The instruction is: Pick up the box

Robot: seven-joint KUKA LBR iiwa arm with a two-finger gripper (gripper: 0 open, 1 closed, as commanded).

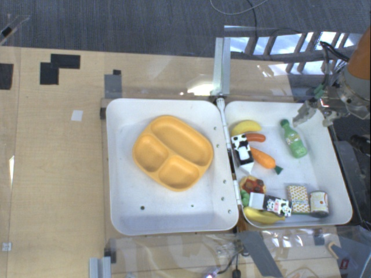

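Observation:
A small tan box (297,198) with a checked pattern lies near the front of the right bin (339,172), between a black-and-white carton (277,205) and a small can (319,203). My gripper (317,114) hovers over the bin's back right corner, well behind the box and just right of a green bottle (294,139). Its fingers stand apart with nothing between them, so it is open.
The right bin also holds two bananas (246,127) (259,215), a red sausage (255,137), a second black-and-white carton (243,151), a carrot (264,159) and red berries (253,185). A yellow divided plate (173,152) sits in the left bin (124,213).

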